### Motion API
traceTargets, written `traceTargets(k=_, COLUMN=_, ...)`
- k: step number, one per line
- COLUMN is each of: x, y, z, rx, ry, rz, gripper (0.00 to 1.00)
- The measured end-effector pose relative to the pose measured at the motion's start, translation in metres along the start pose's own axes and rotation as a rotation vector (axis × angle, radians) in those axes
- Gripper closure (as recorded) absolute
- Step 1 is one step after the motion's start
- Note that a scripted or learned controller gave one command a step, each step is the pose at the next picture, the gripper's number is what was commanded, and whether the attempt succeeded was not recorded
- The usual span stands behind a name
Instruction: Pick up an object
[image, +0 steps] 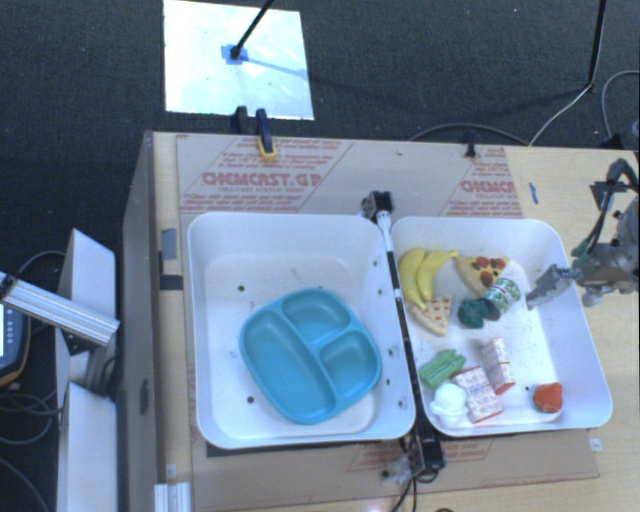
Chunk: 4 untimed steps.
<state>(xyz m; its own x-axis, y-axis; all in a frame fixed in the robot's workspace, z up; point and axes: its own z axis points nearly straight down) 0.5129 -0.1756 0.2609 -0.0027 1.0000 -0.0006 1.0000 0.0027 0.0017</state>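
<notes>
Surface (300, 165): pale board printed with red lettering, seen at a slant. Directly on it sat two shallow white bins, side by side and touching: left bin (215, 250), right bin (585, 360). A blue and yellow clamp (262, 132) gripped the far edge.

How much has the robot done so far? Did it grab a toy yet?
Nothing looks picked up yet. The gripper sits at the right bin's edge with nothing seen between its fingers. The toys, like the bananas, bottle and tomato, all lie in that bin. The blue tray lies in the left bin. Left to do: reach in, grip one toy and lift.
</notes>
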Motion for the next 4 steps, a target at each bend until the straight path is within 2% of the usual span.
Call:
traceTargets(k=1, x=0.052, y=-0.003, z=0.151, rx=0.003, ry=0.002, rz=0.0, gripper=0.0)
traceTargets(k=2, x=0.051, y=0.035, z=0.177, rx=0.0, ry=0.001, rz=0.0, gripper=0.0)
traceTargets(k=3, x=0.043, y=0.113, z=0.176, rx=-0.002, ry=0.0, rz=-0.001, gripper=0.0)
traceTargets(k=4, x=0.056, y=0.074, z=0.176, rx=0.0, ry=0.0, rz=0.002, gripper=0.0)
